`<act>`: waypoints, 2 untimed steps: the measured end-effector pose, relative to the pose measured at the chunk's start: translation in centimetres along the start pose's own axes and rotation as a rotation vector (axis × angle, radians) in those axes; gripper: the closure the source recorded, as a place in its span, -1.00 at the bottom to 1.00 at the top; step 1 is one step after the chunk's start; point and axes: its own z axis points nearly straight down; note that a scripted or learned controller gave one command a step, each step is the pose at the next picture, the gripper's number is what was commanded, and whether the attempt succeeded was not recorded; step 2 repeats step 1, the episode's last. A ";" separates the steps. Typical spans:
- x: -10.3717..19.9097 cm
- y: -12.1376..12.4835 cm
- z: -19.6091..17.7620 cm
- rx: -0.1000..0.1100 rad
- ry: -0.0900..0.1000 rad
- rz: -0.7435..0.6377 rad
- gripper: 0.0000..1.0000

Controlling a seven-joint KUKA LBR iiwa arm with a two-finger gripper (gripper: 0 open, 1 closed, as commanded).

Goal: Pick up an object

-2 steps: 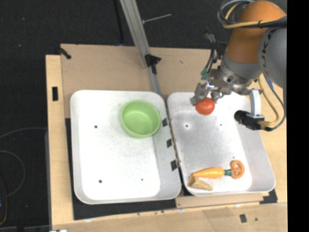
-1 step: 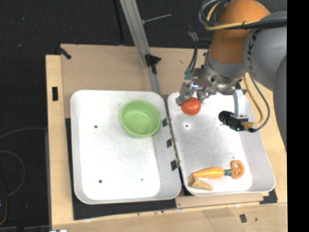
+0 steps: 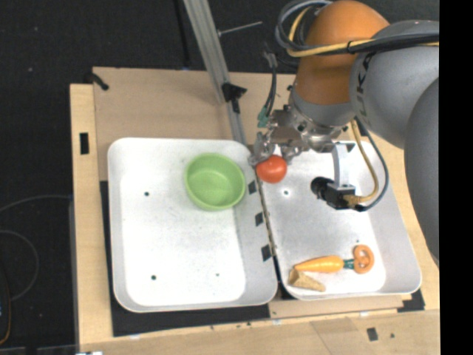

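Note:
A small red tomato (image 3: 271, 169) sits at the top left corner of the right bin (image 3: 384, 272), just beside the divider between the bins. My gripper (image 3: 270, 156) comes down on it from above, and its fingers are closed around the tomato's upper half. The grey wrist and orange band (image 3: 336, 43) rise behind it and hide the bin's far rim. I cannot tell whether the tomato touches the bin floor or hangs slightly above it.
A green bowl (image 3: 214, 181) stands in the upper part of the left bin (image 3: 148, 272). An orange carrot (image 3: 322, 264), an orange ring-shaped piece (image 3: 362, 258) and a tan wedge (image 3: 305, 279) lie along the right bin's front edge. A metal pole (image 3: 211, 43) slants up behind the bins.

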 end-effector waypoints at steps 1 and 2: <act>5.2 -0.5 -0.4 -0.004 0.000 0.000 1.00; 5.2 -0.5 -0.4 -0.004 0.000 0.000 1.00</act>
